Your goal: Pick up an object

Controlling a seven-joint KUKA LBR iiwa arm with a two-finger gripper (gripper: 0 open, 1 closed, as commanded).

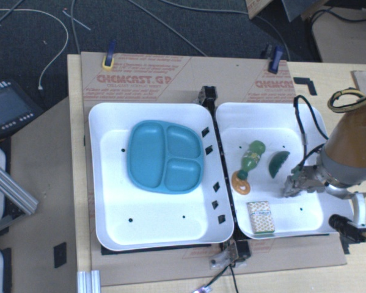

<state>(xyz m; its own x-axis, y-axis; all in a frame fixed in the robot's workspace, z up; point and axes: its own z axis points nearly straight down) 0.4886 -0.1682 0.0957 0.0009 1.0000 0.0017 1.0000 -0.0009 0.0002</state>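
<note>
Cardboard-topped bench (170,78), green toy (252,157) in right bin (305,224) lying near-upright in view, tool (296,185) grip unclear

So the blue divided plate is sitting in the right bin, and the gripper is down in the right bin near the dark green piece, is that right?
Not quite. The camera view shows the blue divided plate in the left bin, not the right one. The rest holds: the gripper is down in the right bin, near the dark green piece.
</note>
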